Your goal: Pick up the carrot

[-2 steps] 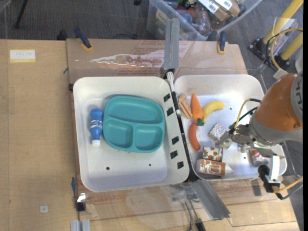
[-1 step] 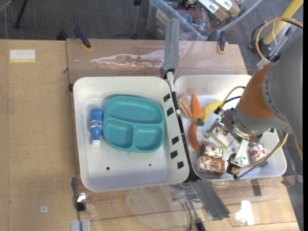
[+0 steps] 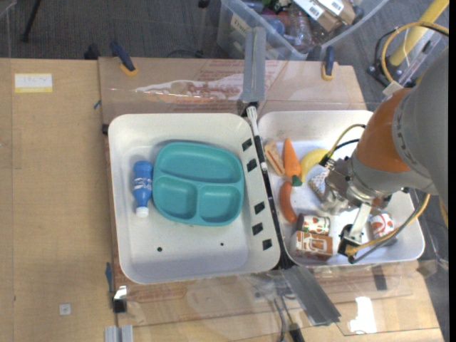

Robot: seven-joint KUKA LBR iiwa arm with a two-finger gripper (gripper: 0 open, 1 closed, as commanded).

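Plainly, the carrot (image 3: 290, 158) lies in the right bin (image 3: 410, 251), near that bin's inner wall by the divider, its orange body pointing up-view and its green top (image 3: 296, 182) toward the middle of the bin. A second orange piece (image 3: 286, 204) lies just below the green top; whether it belongs to the carrot I cannot tell. A yellow banana-like item (image 3: 312, 162) sits just beside the carrot on its right, and a striped wrapper (image 3: 274, 159) crowds its left against the wall. The tool (image 3: 349, 228) hangs low over the bin's lower half, near a small printed carton (image 3: 314, 234) and a round white-and-red object (image 3: 382, 224), apart from the carrot; its state I cannot tell. A good pick likely means moving up-view and left, closing across the carrot's narrow width, not its length. Room is tight leftward at the wall, freer from the bin's middle. The left bin (image 3: 128, 262) holds a teal divided plate (image 3: 196, 182) and a blue bottle (image 3: 142, 186).
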